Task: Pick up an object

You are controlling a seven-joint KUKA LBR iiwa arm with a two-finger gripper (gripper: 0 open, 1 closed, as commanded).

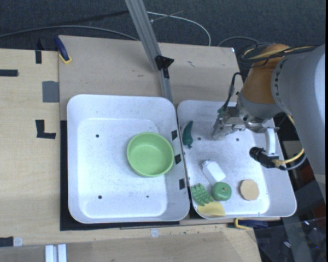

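Note:
My gripper (pixel 218 131) hangs over the upper part of the right bin (pixel 281 192), with nothing visible in it. A dark green curved piece (pixel 187 134) lies to its left by the bin's left wall. Lower in the bin lie a small white bottle (pixel 212 171), a round green object (pixel 221 190), a tan disc (pixel 250 189), a ridged green piece (pixel 199 194) and a yellow piece (pixel 215 209) at the front rim.
The left bin (pixel 87 201) holds a light green bowl (pixel 150 154) near its right wall. A grey pole (pixel 147 31) slants down to the bins' back edge. The arm's grey body (pixel 300 86) and cables fill the right side.

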